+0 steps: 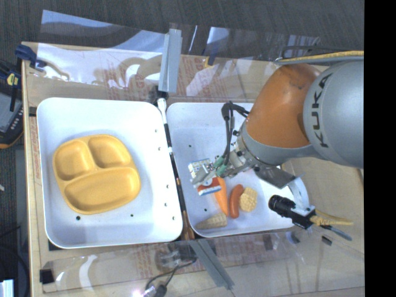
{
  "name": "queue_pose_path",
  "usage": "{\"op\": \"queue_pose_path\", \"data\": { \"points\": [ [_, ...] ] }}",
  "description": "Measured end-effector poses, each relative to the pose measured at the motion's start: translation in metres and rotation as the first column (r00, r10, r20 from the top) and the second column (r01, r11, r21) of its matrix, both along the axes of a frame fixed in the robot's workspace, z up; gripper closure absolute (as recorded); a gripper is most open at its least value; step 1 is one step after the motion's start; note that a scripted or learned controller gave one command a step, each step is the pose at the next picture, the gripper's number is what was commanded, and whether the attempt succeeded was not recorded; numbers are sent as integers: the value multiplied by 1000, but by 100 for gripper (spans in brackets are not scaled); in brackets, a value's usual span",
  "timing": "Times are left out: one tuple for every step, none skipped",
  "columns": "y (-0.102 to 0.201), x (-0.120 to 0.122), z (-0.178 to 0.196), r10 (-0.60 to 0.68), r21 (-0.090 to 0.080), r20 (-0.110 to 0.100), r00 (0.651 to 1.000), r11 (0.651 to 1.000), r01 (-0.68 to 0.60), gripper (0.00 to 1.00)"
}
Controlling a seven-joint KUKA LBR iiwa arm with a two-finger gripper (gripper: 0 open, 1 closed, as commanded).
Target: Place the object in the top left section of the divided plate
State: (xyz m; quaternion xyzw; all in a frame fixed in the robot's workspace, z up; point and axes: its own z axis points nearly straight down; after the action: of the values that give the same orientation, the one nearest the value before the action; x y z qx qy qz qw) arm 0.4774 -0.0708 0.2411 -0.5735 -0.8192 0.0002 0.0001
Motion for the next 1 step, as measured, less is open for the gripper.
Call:
{"op": "queue_pose_path", "data": {
  "points": [
    [67, 0, 27, 142, 0, 1, 990, 990, -142, 100]
  ]
}}
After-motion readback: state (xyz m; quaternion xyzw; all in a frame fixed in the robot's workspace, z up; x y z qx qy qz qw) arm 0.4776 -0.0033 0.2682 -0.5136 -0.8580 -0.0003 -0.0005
